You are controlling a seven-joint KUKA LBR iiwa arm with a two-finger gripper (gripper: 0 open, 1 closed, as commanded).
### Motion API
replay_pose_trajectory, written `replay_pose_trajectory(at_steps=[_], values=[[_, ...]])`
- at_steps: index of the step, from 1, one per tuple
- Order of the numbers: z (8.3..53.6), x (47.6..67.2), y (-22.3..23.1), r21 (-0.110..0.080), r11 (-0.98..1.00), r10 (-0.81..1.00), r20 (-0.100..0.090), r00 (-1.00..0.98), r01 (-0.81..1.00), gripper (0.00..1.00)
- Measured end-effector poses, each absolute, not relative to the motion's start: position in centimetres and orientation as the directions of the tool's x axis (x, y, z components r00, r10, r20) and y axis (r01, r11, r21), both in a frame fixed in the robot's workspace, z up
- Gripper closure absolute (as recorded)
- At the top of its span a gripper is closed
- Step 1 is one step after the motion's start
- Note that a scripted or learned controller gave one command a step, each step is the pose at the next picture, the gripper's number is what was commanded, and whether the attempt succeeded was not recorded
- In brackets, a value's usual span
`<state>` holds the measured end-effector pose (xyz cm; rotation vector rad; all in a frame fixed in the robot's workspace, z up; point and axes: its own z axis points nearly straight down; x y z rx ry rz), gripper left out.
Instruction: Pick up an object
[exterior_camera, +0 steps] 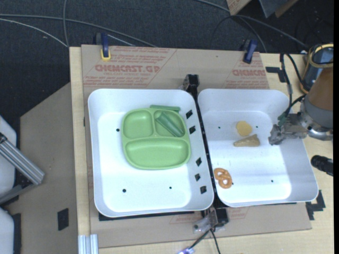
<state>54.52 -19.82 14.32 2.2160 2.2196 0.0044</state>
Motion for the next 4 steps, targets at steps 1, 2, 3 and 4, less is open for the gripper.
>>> replay_pose_trajectory(at_steps=[1,2,3,4], values=[[20.7,55.0,-19.5,0.008,0.002,1.0,-0.003,-0.002,1.0,1.0],[25.3,55.3,-19.0,0.006,0.002,1.0,-0.002,-0.002,1.0,1.0],[25.9,56.4,-13.7,0.003,0.006,1.0,0.001,-0.006,1.0,1.0],[24.8,56.8,-8.1,-0.002,0.006,1.0,0.003,-0.006,1.0,1.0]])
